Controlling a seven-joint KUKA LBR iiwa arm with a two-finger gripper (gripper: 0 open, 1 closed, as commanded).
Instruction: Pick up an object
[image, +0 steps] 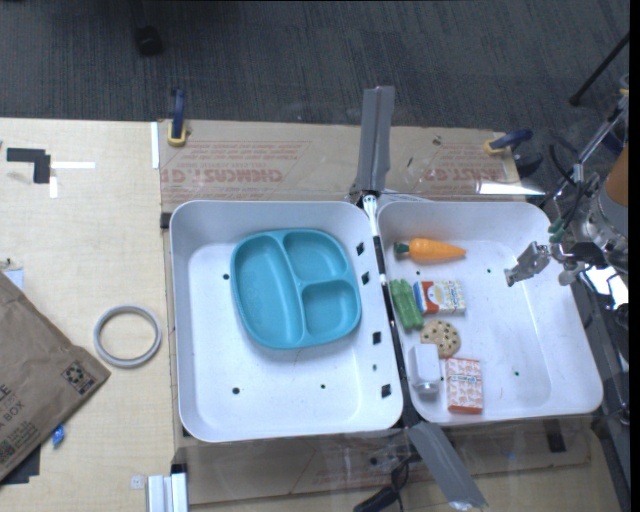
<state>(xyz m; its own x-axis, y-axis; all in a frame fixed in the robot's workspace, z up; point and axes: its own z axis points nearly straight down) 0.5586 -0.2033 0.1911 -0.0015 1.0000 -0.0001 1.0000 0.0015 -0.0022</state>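
The right bin (540, 350) holds several small things along its left side: an orange carrot (430, 250), a green bar (405, 303), a small red and white carton (442, 297), a brown cookie (440, 337), a white cup-like piece (427, 366) and a red and white box (463, 386). My gripper (530, 265) hovers over the bin's upper right part, well to the right of the carrot and apart from every item. Nothing shows in its grasp. A teal divided plate (297, 288) lies in the left bin (200, 330).
A grey divider bar (377, 140) runs between the bins at the back. On the bench to the left lie a tape ring (127, 334) and a brown cardboard box (30, 390). Blue clamps (177, 115) hold the cardboard sheet at the back.
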